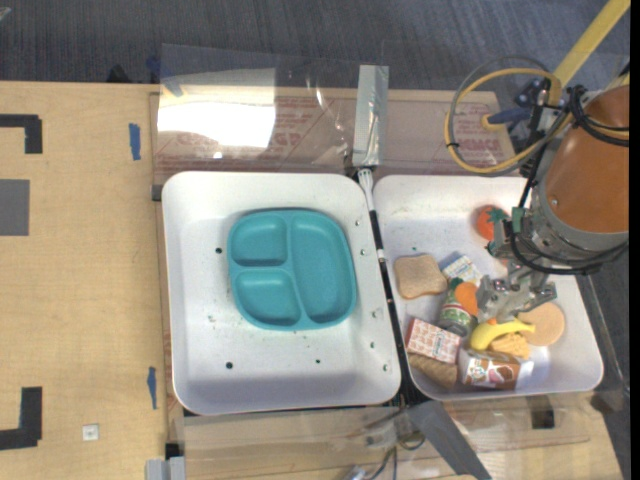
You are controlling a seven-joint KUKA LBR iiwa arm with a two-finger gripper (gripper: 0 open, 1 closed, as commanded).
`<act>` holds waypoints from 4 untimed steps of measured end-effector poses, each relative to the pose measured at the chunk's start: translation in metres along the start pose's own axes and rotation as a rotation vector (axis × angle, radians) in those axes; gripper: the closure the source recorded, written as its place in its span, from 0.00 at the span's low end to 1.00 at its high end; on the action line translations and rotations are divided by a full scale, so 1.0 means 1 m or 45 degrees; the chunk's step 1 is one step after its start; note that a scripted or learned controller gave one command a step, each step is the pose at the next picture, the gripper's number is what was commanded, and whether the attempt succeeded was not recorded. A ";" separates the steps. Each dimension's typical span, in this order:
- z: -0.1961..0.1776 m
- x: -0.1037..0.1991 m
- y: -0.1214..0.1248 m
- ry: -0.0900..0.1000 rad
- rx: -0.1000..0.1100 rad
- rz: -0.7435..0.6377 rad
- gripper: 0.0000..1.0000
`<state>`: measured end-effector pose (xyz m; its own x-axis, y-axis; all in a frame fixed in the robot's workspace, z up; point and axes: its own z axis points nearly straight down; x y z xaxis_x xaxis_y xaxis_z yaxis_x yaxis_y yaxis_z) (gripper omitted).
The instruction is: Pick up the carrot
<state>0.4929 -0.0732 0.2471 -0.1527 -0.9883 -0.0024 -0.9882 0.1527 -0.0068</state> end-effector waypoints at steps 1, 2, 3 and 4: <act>0.137 0.029 -0.013 -0.004 -0.024 -0.025 1.00; 0.156 0.068 -0.006 -0.002 0.009 -0.121 1.00; -0.049 -0.022 -0.028 -0.001 0.006 -0.391 1.00; -0.046 -0.020 -0.027 -0.003 -0.005 -0.388 0.00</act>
<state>0.5222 -0.0579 0.2930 0.1505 -0.9886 -0.0030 -0.9886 -0.1505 -0.0035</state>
